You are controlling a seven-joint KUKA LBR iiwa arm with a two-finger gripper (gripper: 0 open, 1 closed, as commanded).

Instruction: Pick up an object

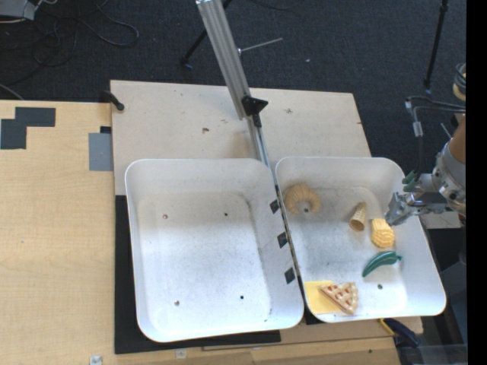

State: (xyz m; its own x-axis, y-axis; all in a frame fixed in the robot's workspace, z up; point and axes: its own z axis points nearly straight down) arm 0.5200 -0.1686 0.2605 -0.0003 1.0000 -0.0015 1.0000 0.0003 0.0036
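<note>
Hand at right bin's far edge, open or closed: cannot tell. Corn just below it, cone beside (toys, likely light, stiff, slippery). Best pinched across corn's middle.

Matt white plastic bins, speckled; pale wooden bench; ribbed metal rail.

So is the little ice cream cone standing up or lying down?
Lying down. The cone rests on its side on the floor of the right bin, beside the yellow corn.
</note>
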